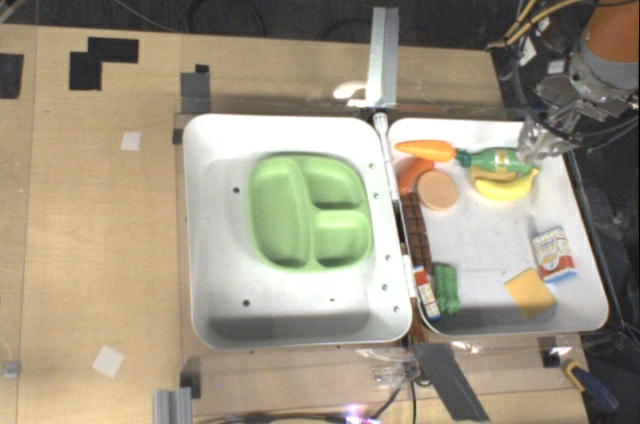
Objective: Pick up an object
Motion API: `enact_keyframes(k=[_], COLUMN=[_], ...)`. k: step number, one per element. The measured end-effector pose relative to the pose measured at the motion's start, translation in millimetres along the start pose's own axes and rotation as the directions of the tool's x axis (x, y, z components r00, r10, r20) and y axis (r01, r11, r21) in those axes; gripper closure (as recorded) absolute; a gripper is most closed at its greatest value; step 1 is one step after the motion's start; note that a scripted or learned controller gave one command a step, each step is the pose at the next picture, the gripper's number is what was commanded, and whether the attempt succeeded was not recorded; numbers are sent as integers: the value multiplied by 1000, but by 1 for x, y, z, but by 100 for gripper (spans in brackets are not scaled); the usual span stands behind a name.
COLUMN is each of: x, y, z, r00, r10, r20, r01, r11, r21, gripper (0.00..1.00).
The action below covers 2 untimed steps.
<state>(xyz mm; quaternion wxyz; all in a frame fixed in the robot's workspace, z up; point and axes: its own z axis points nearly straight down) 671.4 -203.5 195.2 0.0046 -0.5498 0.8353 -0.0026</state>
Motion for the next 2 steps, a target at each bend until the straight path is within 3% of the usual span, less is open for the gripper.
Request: enact_keyframes(k=[1, 2], x=[0, 28], y=[-1, 60], z=[-24, -7], r00=[999, 999], r10=[38, -45], r20=[2, -1], r01=[-38, 45], r11=[999, 999], r21=[3, -2], gripper=[100, 100])
